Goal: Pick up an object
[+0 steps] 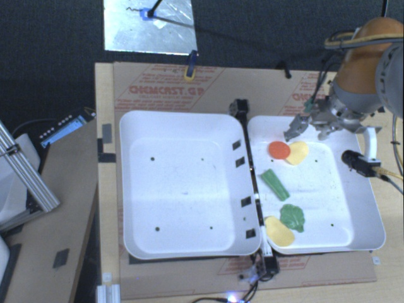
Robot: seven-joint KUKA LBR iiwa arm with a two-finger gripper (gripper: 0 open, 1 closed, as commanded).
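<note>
From the camera view, my hand hangs over the right bin's far edge; I cannot tell its state. The orange piece lies just down-left of it, touching the yellow piece.

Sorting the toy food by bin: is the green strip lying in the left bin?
No. The green strip lies in the right bin, below the orange disc, on the far side of the divider from the left bin.
</note>
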